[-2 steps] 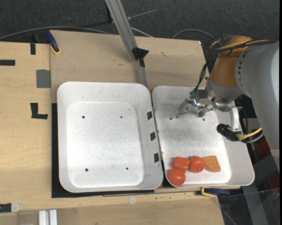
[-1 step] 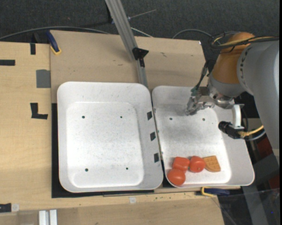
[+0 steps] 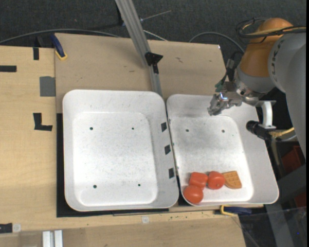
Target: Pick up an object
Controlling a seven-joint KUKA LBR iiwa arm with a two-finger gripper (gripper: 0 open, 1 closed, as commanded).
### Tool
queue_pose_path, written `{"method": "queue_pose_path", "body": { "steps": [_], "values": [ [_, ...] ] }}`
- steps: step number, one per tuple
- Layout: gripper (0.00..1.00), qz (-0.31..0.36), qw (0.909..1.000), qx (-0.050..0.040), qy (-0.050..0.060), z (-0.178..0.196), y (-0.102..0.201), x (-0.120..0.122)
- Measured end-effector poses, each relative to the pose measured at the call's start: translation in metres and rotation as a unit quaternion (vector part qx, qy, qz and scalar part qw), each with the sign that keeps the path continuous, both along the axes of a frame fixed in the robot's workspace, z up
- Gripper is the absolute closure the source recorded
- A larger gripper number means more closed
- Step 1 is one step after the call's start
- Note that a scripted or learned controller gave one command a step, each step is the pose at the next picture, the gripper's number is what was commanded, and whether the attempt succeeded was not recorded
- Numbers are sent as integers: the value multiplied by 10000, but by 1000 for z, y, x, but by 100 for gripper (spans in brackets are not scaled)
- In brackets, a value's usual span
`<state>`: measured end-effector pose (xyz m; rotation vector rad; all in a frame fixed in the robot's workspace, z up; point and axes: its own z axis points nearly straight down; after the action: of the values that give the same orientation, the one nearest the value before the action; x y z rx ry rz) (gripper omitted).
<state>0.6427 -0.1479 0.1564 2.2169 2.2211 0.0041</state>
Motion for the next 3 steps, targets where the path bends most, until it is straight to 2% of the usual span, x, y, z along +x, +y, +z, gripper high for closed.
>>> {"method": "queue_pose_path", "body": {
  "steps": [1, 2, 3],
  "values": [
    [100, -1, 10000, 1, 4, 49, 1, 1],
    [100, 27, 10000, 13, 22, 53, 65, 11],
    [100, 20, 10000, 10, 28, 49, 112, 19]
  ]
}}
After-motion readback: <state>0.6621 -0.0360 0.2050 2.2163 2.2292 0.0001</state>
